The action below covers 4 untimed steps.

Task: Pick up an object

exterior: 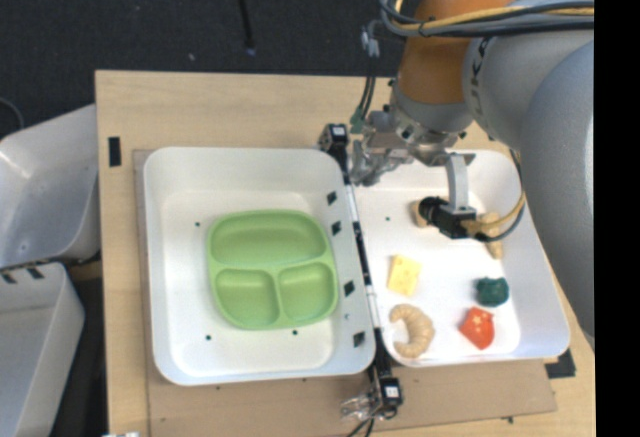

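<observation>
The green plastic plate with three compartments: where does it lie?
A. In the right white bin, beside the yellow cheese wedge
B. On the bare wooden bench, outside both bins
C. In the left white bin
C: the green plastic plate with three compartments lies flat in the left white bin, apart from the toy foods in the right white bin.

The right bin (540, 320) holds a yellow cheese wedge (404, 275), a tan croissant (413, 329), a red piece (479, 327) and a dark green piece (491, 291). All lie flat and apart. A tan item (492, 225) lies near the far side, partly hidden.
</observation>
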Each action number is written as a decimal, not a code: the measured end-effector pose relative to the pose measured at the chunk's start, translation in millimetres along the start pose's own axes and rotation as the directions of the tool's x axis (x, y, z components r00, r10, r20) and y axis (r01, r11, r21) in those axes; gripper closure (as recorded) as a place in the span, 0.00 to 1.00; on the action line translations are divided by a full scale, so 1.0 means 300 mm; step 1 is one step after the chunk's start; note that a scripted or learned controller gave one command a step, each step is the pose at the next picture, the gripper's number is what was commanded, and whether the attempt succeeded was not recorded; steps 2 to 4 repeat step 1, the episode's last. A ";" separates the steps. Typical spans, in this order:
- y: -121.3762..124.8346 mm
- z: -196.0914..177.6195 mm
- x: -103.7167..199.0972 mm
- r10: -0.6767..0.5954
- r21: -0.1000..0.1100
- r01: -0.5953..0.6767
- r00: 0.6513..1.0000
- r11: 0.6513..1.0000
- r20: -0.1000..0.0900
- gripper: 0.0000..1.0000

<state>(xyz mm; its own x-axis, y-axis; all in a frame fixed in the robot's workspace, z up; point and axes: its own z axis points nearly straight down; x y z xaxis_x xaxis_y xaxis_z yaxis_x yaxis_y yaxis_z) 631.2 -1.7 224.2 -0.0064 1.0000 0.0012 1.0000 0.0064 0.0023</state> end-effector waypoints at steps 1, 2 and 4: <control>-0.052 -0.052 0.193 -0.001 0.002 0.001 1.000 1.000 -0.001 1.00; -0.052 -0.052 0.193 -0.001 0.002 0.001 1.000 1.000 -0.001 1.00; -0.052 -0.052 0.193 -0.001 0.002 0.001 1.000 1.000 -0.001 1.00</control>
